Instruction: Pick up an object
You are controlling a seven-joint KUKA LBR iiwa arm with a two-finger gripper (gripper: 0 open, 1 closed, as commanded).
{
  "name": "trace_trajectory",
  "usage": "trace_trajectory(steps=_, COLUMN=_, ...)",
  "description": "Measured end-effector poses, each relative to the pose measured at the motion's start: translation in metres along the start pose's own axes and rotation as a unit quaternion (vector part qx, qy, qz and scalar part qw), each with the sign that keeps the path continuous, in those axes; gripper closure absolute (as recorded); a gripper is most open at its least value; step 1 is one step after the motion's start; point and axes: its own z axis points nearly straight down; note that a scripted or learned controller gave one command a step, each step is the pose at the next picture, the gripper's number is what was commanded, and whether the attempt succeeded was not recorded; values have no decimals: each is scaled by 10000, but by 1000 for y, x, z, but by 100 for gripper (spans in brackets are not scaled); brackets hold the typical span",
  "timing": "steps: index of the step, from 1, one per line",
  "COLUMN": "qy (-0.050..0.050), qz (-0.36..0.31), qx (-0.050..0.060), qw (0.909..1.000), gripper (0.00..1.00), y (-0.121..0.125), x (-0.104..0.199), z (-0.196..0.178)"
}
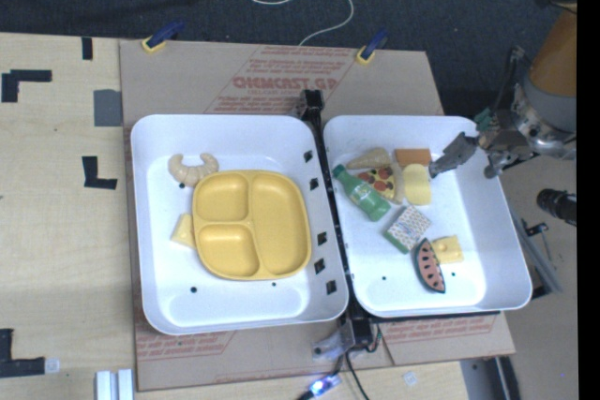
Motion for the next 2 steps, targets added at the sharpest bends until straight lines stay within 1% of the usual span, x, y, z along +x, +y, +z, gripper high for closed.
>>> trace_trajectory(steps=1, qy=-13, qz=-17, qx=-60, qw=10000, gripper=0, y=2, x=0, z=-7)
trace_trajectory(steps=2, qy=-7, qz=-16, qx=-28, qw=10000, gripper=0, y=-2, x=1, z=57)
